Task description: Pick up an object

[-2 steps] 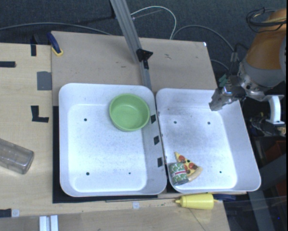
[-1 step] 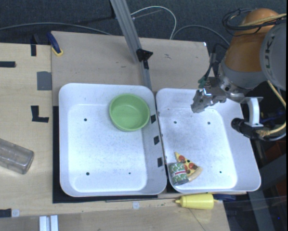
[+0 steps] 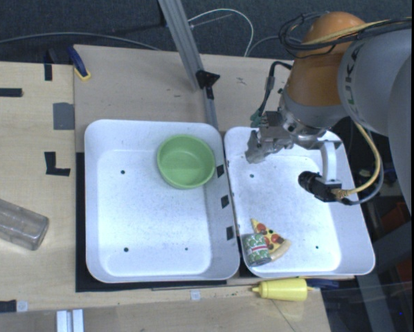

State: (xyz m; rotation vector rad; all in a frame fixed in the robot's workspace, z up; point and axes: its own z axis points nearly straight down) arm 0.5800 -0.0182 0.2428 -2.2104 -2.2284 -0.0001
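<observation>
- Pizza slice toy (image 3: 271,239): tip points toward upper left, long axis diagonal, lying in right bin (image 3: 345,254).
- Colourful toppings, tan crust.
- Gripper (image 3: 257,151): cannot tell its state.

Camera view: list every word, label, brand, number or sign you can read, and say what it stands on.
"KU": dark letters at the top of the arm's grey casing, cut off by the arm's curve; the rest is unreadable.
Printed packet in the right bin: colourful pictures, any lettering too small and blurred to read.
Green bowl and yellow bottle: no text I can make out.
</observation>
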